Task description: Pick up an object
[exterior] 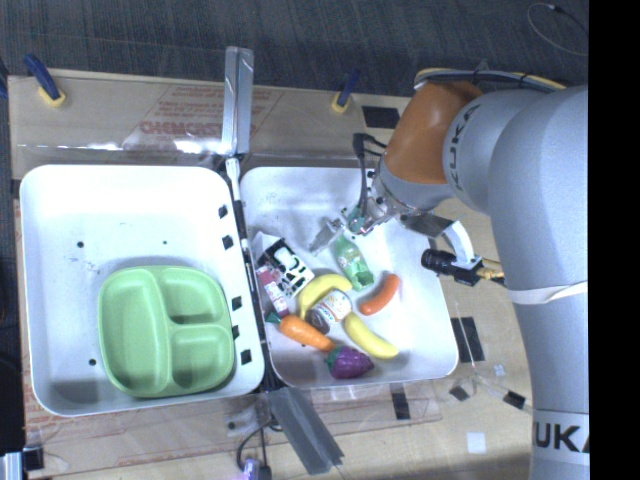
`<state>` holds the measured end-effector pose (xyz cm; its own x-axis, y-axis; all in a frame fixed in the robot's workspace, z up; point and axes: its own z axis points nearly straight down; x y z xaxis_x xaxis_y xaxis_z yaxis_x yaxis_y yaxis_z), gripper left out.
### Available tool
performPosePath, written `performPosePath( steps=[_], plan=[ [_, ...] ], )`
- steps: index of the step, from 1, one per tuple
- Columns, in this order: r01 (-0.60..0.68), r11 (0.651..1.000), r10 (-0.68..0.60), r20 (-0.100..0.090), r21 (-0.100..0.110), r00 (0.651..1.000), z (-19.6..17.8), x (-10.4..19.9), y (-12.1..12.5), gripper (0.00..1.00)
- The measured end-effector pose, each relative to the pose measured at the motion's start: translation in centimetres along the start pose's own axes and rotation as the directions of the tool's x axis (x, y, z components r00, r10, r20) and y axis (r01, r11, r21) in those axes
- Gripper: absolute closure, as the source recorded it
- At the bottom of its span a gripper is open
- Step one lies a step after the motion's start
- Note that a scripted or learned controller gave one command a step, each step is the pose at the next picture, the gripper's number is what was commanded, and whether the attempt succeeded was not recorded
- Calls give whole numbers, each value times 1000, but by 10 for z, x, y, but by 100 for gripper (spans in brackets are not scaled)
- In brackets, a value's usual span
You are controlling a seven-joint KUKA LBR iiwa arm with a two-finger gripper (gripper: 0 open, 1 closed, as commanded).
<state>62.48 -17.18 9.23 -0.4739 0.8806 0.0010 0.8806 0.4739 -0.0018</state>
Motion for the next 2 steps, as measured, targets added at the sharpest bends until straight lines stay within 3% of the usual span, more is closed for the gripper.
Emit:
performPosePath(
  steps=[1,2],
  plan=[
    [14,1000,-14,3,-3,1000,-1,-21,-1,0],
    [18,1000,-18,4,-4,1000,-12,-21,0,100]
  ],
)
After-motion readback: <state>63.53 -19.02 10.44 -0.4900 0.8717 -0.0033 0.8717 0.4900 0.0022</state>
